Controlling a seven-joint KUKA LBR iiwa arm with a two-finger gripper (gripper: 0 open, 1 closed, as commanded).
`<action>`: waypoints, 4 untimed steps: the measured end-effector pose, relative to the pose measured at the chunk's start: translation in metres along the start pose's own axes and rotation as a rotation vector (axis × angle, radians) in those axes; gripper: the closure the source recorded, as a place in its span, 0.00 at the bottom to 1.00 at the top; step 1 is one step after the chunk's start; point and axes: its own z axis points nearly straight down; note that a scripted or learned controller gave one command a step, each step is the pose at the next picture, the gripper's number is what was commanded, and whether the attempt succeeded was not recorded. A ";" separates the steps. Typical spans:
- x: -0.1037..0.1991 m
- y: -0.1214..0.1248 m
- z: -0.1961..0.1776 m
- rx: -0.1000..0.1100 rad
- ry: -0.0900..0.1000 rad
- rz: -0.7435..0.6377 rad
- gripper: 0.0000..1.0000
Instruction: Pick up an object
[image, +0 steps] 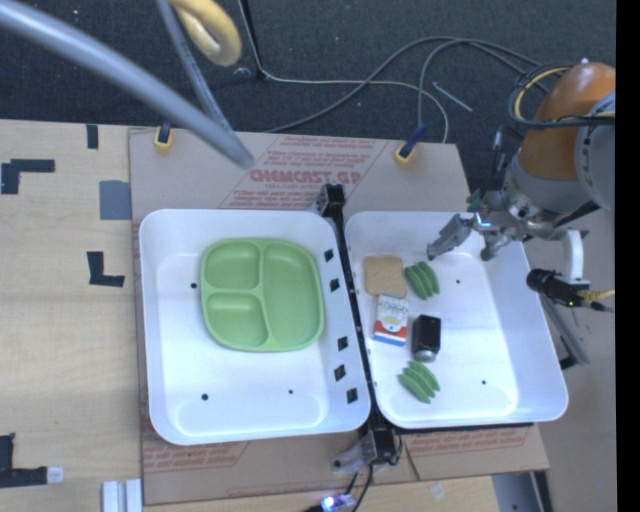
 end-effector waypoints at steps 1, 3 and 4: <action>-0.010 -0.003 0.055 0.005 0.000 0.001 0.00; -0.010 -0.001 0.095 -0.004 -0.004 -0.002 1.00; -0.011 -0.003 0.035 -0.006 -0.001 0.000 1.00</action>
